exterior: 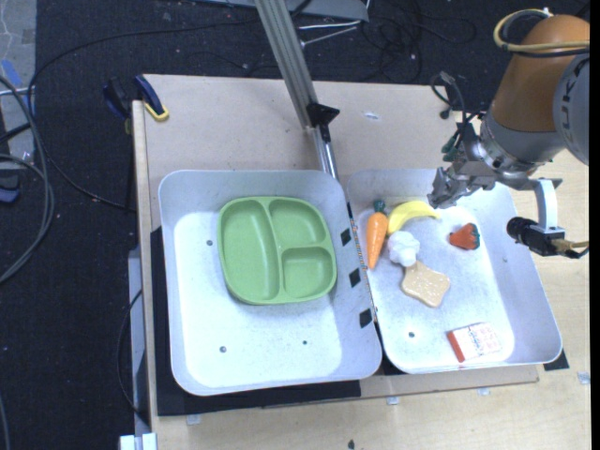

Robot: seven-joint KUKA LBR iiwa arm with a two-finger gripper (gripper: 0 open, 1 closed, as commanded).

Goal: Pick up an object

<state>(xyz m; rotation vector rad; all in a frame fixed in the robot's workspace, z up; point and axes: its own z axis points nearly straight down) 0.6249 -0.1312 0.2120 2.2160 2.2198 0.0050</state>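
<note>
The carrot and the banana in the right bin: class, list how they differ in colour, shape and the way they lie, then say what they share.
Colour: the carrot is orange with a green top; the banana is yellow.
Shape: the carrot is straight and tapers to a point; the banana is curved.
Pose: the carrot runs up and down the picture; the banana lies across it.
Shared: both lie in the right bin, near its left wall, close together.

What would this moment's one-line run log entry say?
gripper: over right bin, beside banana | held: nothing visible | green tray: left bin
</note>
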